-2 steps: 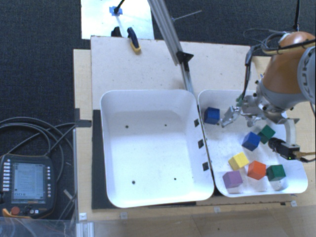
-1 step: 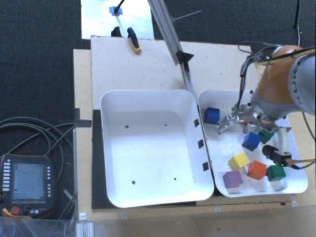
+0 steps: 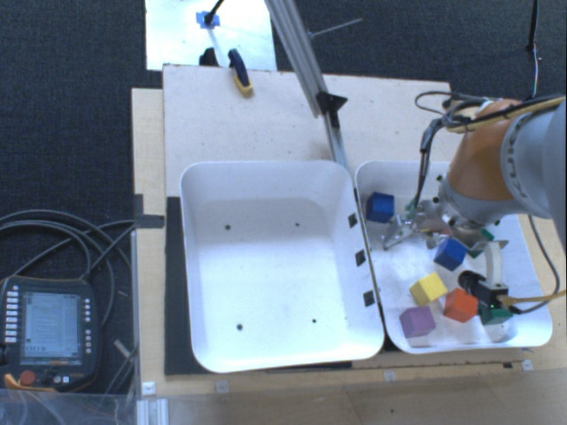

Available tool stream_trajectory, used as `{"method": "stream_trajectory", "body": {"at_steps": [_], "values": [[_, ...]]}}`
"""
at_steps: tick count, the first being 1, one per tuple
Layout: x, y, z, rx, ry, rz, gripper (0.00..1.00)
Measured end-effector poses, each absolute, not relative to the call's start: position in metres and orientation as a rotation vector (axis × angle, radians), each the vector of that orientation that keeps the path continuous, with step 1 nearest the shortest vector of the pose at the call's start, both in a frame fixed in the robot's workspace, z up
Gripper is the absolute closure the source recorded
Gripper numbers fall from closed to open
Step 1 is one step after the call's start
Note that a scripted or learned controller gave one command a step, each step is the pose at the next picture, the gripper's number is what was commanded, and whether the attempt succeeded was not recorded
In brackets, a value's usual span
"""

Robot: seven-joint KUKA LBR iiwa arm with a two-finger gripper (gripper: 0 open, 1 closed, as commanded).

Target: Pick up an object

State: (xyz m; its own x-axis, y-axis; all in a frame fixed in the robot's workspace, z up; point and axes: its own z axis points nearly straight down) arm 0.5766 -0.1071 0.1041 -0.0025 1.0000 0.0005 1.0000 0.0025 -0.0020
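Your hand (image 3: pixel 403 230) hangs low in the right bin (image 3: pixel 532 326), under the orange wrist, with its metal tips pointing toward the divider side. Whether it is spread or closed you cannot tell from this angle, and no object shows in its grip.

Nearest to it are two blue cubes: one (image 3: pixel 380 206) just up and left of the tips, close to the bin's inner wall, and another (image 3: pixel 450 253) just right of the hand, partly under the arm. Further toward the front lie a yellow cube (image 3: pixel 428 288), an orange cube (image 3: pixel 460 305) and a purple cube (image 3: pixel 417 321), clustered close together.

These look like small, rigid, light blocks with flat faces, so they should tolerate a firm pinch. Take one across two opposite flat sides, not corner to corner, or it will likely twist out. The blue cube by the wall stands apart from the others and seems the cleanest target.

The left bin (image 3: pixel 266 180) sits alongside on the bench (image 3: pixel 266 113).
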Motion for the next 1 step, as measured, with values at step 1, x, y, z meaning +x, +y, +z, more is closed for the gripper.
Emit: {"method": "stream_trajectory", "body": {"at_steps": [1], "values": [[0.5782,-0.1078,0.1175,-2.219,-2.228,-0.004,1.00]]}}
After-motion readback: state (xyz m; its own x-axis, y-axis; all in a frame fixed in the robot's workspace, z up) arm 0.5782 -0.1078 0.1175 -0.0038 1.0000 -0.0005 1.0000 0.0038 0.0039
